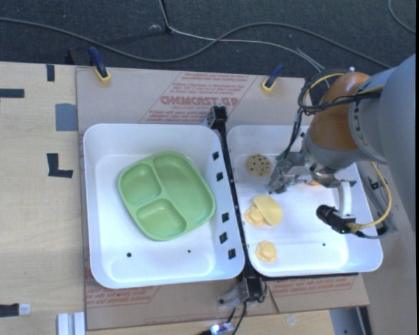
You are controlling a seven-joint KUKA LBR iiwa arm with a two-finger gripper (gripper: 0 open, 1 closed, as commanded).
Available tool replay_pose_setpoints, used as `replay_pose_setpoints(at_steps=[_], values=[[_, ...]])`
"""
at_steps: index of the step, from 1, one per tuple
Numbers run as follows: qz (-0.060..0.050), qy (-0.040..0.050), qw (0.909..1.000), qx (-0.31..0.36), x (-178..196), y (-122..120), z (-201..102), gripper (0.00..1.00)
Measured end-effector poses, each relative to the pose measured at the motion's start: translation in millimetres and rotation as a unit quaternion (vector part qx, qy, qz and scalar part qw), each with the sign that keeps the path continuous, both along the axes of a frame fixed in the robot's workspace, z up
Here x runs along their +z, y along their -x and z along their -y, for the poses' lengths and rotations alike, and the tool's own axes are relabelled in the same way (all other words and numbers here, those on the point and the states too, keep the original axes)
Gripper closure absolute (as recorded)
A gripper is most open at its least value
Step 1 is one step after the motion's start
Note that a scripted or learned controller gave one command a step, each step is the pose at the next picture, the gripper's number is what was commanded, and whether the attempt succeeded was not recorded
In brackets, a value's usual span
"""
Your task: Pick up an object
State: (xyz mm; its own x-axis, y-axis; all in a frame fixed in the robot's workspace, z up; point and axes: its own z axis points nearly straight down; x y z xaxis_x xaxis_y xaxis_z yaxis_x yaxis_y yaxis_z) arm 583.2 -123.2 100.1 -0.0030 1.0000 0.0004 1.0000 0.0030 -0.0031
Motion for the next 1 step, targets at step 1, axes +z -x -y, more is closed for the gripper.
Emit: replay_pose_setpoints(at_steps=[1], values=[[0.002, 0.0, 1.0, -0.001, 42.8, -2.3, -5.2, 1.0]])
